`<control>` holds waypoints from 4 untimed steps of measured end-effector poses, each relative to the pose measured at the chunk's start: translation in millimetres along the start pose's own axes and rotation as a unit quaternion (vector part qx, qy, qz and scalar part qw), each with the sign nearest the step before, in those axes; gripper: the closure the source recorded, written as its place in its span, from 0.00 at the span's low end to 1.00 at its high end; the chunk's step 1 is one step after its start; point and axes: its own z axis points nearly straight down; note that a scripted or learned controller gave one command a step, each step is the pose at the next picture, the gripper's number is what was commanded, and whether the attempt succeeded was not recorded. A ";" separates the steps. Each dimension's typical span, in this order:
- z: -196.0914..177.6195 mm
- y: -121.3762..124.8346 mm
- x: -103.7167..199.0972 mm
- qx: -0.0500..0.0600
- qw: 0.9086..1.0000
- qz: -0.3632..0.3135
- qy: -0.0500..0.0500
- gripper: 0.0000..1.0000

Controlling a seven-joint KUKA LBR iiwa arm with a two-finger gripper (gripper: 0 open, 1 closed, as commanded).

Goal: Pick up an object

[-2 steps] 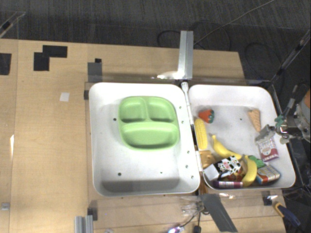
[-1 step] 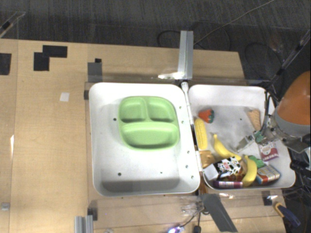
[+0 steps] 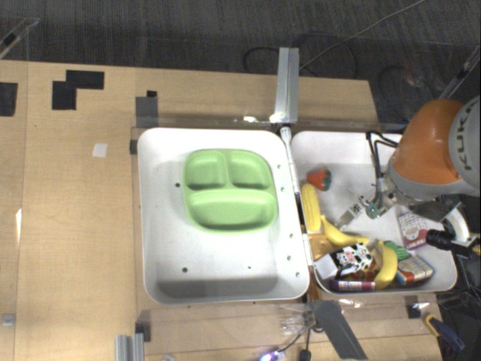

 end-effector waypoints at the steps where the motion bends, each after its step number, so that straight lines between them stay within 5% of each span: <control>1: 1.4 63.2 -4.4 -0.001 0.949 -0.314 0.002 0.00; 2: 4.8 102.1 -34.9 0.003 0.986 -0.168 0.007 0.00; 3: -107.6 92.4 11.2 0.002 0.982 -0.191 0.006 0.00; 4: -4.3 79.8 -19.1 0.004 0.996 -0.092 0.007 0.00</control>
